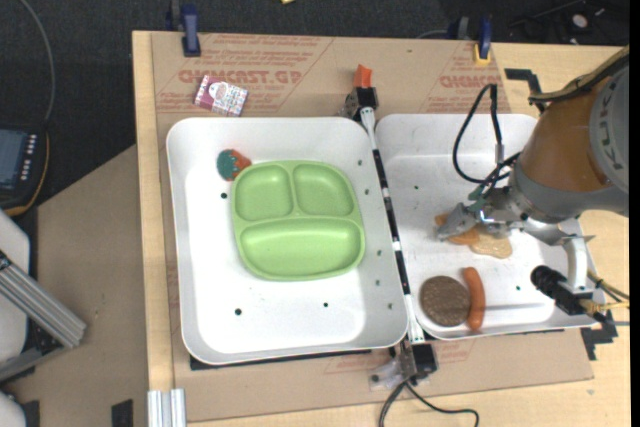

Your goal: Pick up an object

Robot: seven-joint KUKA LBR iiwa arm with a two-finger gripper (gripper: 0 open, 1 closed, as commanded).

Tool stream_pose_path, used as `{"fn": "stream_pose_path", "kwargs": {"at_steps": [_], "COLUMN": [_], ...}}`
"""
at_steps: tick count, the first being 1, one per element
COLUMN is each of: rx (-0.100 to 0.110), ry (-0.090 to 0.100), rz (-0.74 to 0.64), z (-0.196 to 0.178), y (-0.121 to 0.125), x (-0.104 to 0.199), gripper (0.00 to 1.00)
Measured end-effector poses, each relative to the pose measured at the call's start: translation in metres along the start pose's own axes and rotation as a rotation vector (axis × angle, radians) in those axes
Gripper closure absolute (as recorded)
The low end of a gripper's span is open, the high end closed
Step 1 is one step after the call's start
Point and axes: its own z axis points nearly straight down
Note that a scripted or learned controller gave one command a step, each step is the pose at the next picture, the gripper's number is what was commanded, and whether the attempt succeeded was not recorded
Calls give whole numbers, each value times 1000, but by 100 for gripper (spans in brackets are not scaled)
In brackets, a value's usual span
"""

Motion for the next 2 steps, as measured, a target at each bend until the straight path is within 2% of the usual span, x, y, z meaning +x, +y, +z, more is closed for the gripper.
{"fn": "stream_pose_path", "kwargs": {"at_steps": [1, 2], "rx": [-2, -8], "ry": [-2, -3], "rz": [-4, -1], "z": [0, -12], "y": [37, 37], "x": [44, 42], "gripper": [0, 100]}}
